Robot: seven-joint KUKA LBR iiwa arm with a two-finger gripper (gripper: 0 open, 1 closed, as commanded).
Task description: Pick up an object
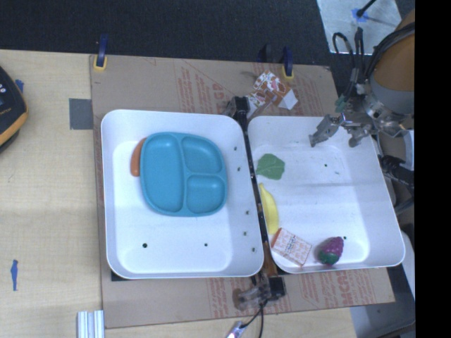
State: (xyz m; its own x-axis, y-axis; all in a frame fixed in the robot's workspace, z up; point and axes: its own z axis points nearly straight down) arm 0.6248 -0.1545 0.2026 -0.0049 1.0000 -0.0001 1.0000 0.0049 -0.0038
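My gripper [340, 135] hangs over the far right part of the right bin [352, 189], fingers spread open with nothing between them. Well below it and to the left lie a green leaf [270, 166], a yellow banana [268, 207] along the bin's left wall, a small printed cracker box [291, 246] and a purple-and-green toy fruit [330, 250] near the front edge. None of these touches the gripper.
The left bin [120, 210] holds a blue divided plate [184, 174] with an orange item [134, 158] tucked under its left side. A crumpled wrapper [270, 90] lies on the cardboard behind the bins. A black and yellow device [10, 111] sits at the far left.
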